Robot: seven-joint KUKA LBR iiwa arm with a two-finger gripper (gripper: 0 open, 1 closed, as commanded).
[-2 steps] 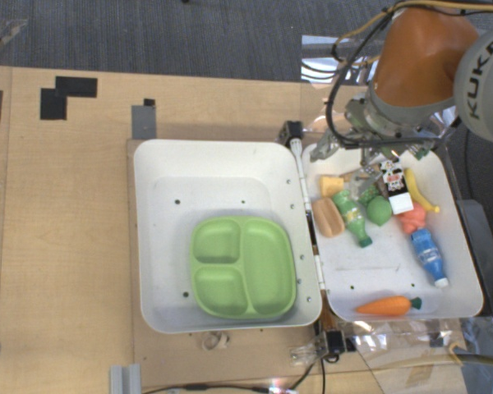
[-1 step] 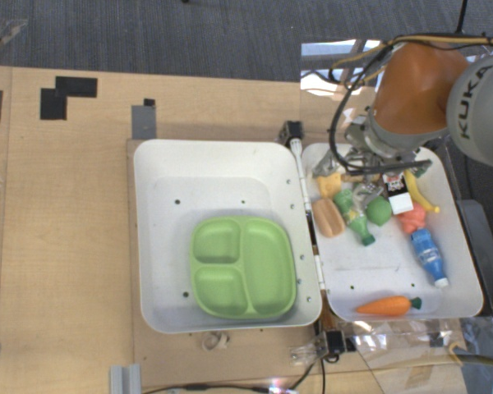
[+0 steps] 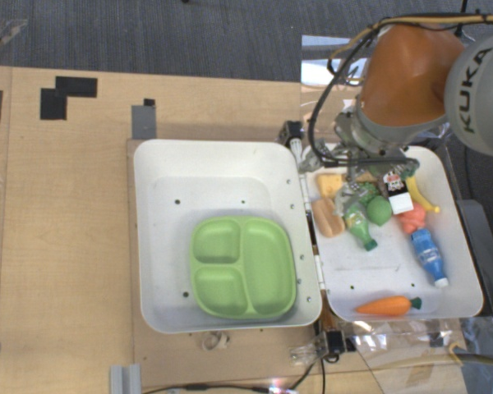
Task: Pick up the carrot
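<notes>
At the six o'clock edge of the right bin the carrot is left ungrasped, while the end effector, its opening impossible to tell, is poised over the toys at twelve o'clock.

Orange carrot with green top, blue bottle, green divided plate, white bins

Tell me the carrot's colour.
Orange with a green top, on the camera view: carrot, near the right bin's front edge.
</notes>
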